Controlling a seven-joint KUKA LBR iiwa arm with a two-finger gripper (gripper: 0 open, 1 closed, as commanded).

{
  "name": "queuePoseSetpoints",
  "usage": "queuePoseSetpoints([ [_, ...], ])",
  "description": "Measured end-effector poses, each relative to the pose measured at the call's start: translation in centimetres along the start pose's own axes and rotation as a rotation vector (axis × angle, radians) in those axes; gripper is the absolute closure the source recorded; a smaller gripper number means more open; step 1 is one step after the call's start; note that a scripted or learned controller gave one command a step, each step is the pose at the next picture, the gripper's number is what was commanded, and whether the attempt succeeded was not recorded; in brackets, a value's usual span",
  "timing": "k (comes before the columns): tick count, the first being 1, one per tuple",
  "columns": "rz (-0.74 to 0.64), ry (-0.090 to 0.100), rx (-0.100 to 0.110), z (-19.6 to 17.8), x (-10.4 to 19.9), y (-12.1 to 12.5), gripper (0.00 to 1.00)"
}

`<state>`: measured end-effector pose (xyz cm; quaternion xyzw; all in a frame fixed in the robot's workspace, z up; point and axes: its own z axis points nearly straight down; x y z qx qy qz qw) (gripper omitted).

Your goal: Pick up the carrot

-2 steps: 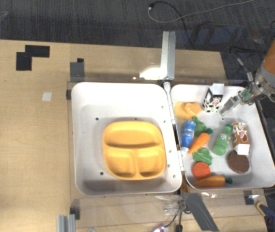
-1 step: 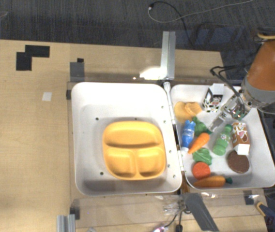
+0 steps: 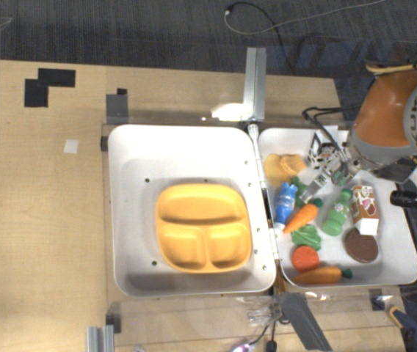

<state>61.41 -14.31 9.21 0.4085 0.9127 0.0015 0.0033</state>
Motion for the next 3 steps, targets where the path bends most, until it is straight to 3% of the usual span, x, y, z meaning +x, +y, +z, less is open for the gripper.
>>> queuePoseSetpoints([
  [1,-0.002,-0.009,-0.011,-1.4,-0.2,0.4,1.00],
  [2,0.468,-0.003,0.001,-6.8,-3.9,-5.1,1.00],
  [3,0.892,-0.001,0.003,-10.9,-5.4,-3.1,1.00],
])
